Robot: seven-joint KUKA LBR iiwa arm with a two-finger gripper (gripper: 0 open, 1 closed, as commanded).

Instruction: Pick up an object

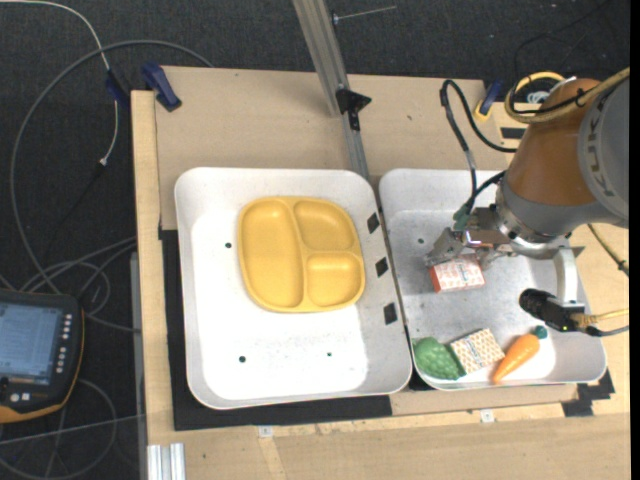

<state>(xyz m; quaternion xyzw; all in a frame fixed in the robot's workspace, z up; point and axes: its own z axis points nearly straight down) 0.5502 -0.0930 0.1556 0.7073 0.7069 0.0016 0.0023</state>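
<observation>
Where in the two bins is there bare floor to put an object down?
Left bin: the floor below the yellow divided plate, toward the near rim. Right bin: the patch between the red-and-white box and the green toy. Crowded: the near edge, with green toy, checkered packet, carrot, and around the gripper.

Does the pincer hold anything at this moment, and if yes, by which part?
It cannot be told. The pincer sits directly over the red and white carton in the right bin, but no grip is visible.

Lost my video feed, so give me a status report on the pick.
Gripper down in right bin, just above red-and-white carton; grasp unconfirmed. Carrot, checkered block, green item sit apart at near edge. Nothing blocking.
</observation>
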